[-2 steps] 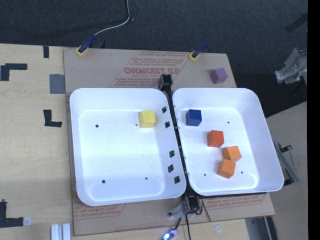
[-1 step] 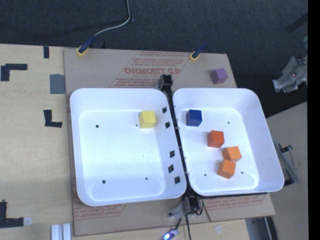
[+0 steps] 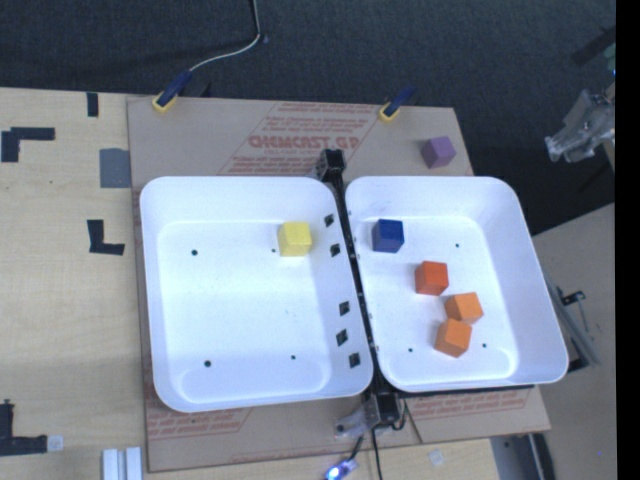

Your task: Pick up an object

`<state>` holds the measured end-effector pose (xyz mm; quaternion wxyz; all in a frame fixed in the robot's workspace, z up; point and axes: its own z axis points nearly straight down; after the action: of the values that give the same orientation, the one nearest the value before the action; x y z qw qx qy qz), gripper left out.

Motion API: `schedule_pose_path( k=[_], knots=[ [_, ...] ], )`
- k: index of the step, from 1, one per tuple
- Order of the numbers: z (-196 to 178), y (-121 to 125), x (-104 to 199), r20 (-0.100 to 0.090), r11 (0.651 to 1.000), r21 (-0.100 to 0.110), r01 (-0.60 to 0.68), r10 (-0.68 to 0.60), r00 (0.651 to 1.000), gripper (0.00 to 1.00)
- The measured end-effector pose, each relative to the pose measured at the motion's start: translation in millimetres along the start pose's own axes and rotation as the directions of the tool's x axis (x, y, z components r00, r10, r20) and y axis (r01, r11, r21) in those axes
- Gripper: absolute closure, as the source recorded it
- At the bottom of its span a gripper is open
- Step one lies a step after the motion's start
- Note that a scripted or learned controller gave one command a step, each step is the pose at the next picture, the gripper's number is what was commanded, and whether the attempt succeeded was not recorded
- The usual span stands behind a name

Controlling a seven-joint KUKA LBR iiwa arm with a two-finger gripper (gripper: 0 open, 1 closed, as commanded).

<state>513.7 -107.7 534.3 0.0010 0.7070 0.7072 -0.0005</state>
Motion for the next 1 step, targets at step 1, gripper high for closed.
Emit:
schedule_pose_path(
  k=[1],
  knots=[
    [263.4,-8.9,37.5,-0.005,1.000,0.020,0.002,-0.002,1.000,1.00]
  ],
)
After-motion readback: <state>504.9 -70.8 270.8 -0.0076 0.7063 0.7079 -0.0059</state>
